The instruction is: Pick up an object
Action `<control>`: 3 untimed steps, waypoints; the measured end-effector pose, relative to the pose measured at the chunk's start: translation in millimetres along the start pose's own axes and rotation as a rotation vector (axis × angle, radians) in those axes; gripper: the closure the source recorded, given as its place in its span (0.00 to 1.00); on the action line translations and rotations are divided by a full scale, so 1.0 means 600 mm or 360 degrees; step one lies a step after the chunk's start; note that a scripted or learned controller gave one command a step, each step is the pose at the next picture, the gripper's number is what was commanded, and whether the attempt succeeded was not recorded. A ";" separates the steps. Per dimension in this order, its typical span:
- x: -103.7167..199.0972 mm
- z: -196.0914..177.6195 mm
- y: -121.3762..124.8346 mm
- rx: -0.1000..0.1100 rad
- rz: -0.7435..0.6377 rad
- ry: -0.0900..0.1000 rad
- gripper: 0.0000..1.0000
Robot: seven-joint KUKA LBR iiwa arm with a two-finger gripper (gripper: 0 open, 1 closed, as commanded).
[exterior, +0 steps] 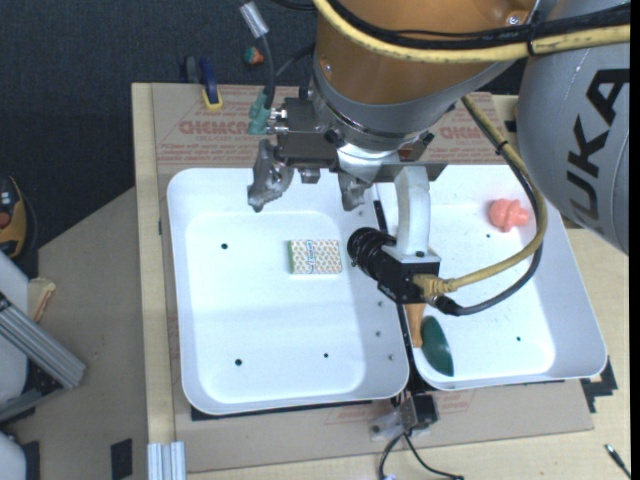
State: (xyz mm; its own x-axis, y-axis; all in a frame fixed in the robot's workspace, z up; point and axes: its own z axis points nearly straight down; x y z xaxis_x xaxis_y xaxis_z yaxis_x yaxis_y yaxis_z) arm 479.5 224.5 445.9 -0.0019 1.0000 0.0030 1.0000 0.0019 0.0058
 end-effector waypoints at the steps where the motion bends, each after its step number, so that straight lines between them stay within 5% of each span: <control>1: 0.000 0.004 -0.001 0.0007 0.0000 -0.0004 0.00; 3: 0.000 0.007 -0.001 0.0008 0.0000 -0.0004 0.00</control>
State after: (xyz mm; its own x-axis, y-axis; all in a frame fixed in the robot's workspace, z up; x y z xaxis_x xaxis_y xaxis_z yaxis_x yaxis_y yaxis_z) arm 479.0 224.7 441.5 -0.0019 1.0000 0.0003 1.0000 0.0019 0.0008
